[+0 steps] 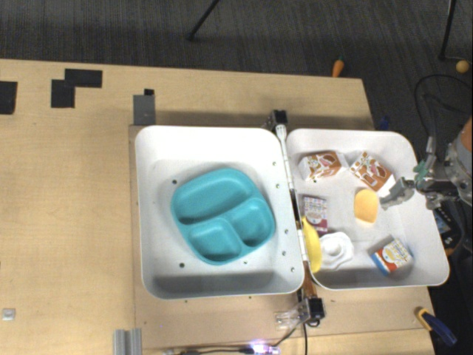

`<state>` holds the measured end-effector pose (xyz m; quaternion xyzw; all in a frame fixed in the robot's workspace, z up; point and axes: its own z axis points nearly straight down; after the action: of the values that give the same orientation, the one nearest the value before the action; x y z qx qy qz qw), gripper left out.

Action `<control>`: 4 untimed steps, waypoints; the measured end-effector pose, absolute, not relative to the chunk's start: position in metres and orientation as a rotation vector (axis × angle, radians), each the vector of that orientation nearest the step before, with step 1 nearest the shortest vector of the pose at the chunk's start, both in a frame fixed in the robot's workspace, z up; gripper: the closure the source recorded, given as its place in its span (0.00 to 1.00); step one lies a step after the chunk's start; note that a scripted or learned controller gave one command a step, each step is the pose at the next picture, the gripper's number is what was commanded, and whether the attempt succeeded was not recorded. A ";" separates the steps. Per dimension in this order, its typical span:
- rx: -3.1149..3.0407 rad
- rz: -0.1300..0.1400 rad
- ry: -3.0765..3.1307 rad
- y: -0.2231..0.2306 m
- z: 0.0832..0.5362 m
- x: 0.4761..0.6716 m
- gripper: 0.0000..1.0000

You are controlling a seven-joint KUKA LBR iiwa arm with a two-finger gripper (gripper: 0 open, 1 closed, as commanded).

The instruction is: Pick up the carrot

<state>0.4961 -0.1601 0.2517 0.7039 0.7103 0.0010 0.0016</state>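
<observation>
Just beside the arm's tip (394, 194), the carrot (366, 205) lies leftward.

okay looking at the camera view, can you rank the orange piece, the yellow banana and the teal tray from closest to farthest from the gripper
Measured from the gripper at the right bin's right edge:
1. Orange piece, just left of the gripper in the right bin.
2. Banana, against the right bin's left wall, lower down.
3. Teal tray, in the middle of the left bin.
</observation>
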 end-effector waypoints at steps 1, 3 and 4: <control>2.386 -0.004 2.053 -0.154 0.123 0.529 0.00; 2.449 0.004 1.961 -0.169 0.086 0.563 0.00; 2.458 0.005 1.950 -0.157 0.086 0.550 0.00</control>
<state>0.5499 -0.1572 0.0862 0.7835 0.6214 0.0015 0.0020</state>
